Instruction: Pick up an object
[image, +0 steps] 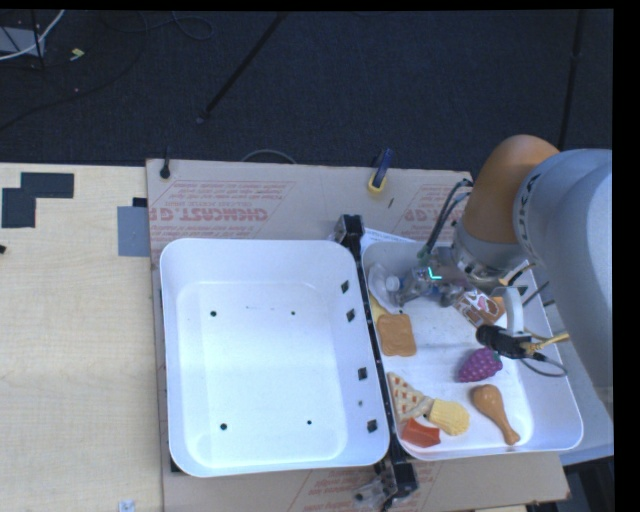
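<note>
The big grey arm (560, 240) reaches in from the right and bends down into the far end of the right bin (560, 425). Its gripper (425, 285) is low there, near a small green light, and it is too blurry to tell if the claw is wide, narrow or holding anything. I think the arm is at the reach-down step, so no toy looks picked up yet. The toys to choose from all sit in the right bin: a brown toast (397, 335) just by the gripper, a purple grape bunch (479, 365), a chicken leg (494, 408), a waffle piece (405, 395) and a yellow piece (448, 416) on top of a red piece (420, 434). The next move needs the claw to close around one toy and lift straight up without bumping the bin wall. The left bin (180, 330) is next to it. Both bins rest on a cardboard sheet (250, 205) on a light wooden bench (70, 350). Behind it is a dark floor (300, 80) with cables.
</note>
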